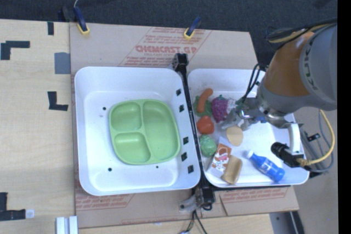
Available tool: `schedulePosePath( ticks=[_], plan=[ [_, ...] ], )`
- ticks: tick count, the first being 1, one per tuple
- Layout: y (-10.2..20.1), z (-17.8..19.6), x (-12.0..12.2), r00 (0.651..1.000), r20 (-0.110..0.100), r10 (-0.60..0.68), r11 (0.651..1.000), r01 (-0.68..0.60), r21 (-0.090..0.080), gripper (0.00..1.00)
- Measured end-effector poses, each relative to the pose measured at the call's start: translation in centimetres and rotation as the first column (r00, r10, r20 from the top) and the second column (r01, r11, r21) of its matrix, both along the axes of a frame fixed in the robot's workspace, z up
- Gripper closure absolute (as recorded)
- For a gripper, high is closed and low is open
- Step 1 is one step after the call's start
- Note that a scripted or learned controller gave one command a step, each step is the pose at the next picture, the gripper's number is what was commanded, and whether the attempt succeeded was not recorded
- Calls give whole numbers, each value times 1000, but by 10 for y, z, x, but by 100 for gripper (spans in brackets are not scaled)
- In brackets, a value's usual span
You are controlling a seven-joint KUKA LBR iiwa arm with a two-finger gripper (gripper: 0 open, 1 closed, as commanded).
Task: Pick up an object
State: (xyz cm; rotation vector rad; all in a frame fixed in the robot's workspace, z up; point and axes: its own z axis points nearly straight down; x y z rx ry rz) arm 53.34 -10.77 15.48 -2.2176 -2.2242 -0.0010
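The right bin (285, 175) holds several toy foods. An orange carrot (204, 99), purple grapes (220, 107), a red tomato (205, 125) and a green vegetable (208, 145) lie along its left side. A pale yellow round piece (235, 136) sits near the middle. My gripper (239, 119) hangs low over the bin, just right of the grapes and directly above the pale piece. I see nothing held in it. The grey arm with its orange band comes in from the right.
A red-and-white carton (220, 158), a tan bread roll (232, 169) and a blue bottle (265, 166) lie along the right bin's front. The left bin (88, 118) holds a green divided plate (145, 131). A black divider (189, 118) separates the bins.
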Motion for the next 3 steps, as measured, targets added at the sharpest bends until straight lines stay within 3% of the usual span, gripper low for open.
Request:
schedulePosePath(
  ticks=[1, 2, 3],
  plan=[
    [72, 53, -6, 1000, -1, -1, 1000, 1, -1, 100],
    [71, 53, -6, 1000, -1, -1, 1000, 1, -1, 0],
    [82, 29, 7, 1000, -3, -3, 1000, 3, -1, 0]
  ],
)
